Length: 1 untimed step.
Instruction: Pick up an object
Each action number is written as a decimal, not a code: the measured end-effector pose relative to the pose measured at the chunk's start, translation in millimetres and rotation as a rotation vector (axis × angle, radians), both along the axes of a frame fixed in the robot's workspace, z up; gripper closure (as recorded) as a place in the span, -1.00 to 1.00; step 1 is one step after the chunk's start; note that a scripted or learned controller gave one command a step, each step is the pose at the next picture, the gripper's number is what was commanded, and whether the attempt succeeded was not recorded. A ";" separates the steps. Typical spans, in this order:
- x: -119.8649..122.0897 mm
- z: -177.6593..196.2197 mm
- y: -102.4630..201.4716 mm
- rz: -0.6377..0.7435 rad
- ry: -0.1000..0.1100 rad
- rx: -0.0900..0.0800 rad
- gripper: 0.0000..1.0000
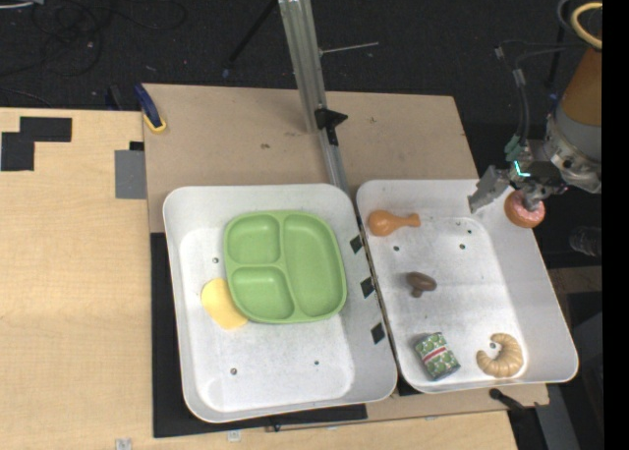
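Observation:
My gripper hangs over the right bin's far right rim. Its left finger splays out to the lower left, so it looks open. A red and pink ring-shaped toy sits just under the gripper at the rim, apart from that left finger; I cannot see it clamped. Inside the right bin lie an orange drumstick-shaped toy, a small brown lump, a green patterned block and a tan croissant.
The left bin holds a green divided plate and a yellow piece tucked at its left edge. A metal post stands behind the bins. Black clips line the seam between the bins.

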<state>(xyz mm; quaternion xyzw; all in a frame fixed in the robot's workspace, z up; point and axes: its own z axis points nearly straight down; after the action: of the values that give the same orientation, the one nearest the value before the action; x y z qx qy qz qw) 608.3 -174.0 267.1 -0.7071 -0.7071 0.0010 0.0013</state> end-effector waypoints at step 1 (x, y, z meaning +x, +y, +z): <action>0.6 1.2 -0.1 0.000 -0.002 0.000 -1.00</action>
<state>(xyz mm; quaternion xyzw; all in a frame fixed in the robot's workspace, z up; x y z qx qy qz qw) 608.9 -174.0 268.3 -0.7070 -0.7072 0.0003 0.0002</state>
